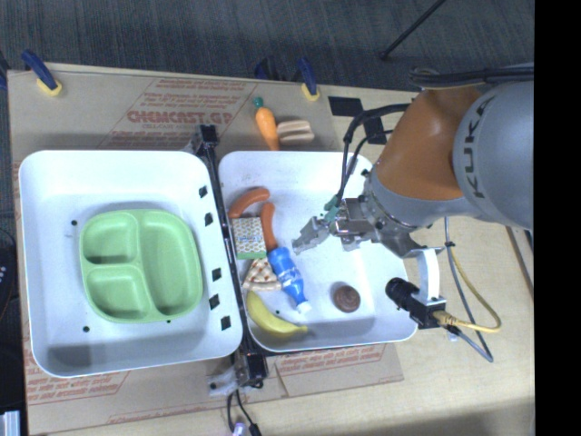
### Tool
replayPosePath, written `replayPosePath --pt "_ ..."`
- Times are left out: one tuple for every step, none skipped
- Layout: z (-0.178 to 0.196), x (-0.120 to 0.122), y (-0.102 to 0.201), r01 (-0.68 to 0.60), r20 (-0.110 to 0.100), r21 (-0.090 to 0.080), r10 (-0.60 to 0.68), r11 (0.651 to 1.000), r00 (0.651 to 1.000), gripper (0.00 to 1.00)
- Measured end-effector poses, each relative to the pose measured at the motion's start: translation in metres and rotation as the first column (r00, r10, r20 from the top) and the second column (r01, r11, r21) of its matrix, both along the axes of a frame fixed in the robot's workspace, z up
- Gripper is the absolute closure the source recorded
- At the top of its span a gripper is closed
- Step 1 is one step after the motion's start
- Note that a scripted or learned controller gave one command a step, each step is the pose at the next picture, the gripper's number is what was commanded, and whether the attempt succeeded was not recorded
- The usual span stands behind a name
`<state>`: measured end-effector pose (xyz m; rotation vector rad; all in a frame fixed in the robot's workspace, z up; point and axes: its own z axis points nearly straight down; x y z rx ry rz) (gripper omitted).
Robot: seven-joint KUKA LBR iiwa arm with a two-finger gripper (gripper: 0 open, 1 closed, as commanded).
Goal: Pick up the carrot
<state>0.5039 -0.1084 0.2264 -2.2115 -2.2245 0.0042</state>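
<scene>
Two bins: a left bin (36, 243) and a right bin (381, 330), white and shallow, side by side on the tabletop (508, 371).
Carrot: the carrot (265, 125) lies outside the bins, on the cardboard just past the right bin's far rim, its green top pointing away from the bin.
Beside the carrot: a small tan block (295, 133), touching or nearly touching it on the right.
Left bin: a green divided plate (141, 263).
Right bin, near its left wall: two sausages (257, 203), a patterned box (248, 237), a blue bottle (288, 277), a waffle wedge (259, 277), a banana (272, 319).
Right bin, near front: a brown round piece (346, 297), apart from the rest.
Arm: reaches in from the right, its orange band over the right bin's far right corner.
Fingers: the gripper (306, 235) is over the middle of the right bin, just right of the sausages and above the bottle; its fingers look slightly apart with nothing between them.
Gripper to carrot: well apart, with the bin rim between them.
</scene>
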Motion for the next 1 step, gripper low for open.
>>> replayPosePath --pt "-0.0354 -0.0284 0.0862 0.145 -0.001 -0.001 -0.145 0.989 0.989 0.0"
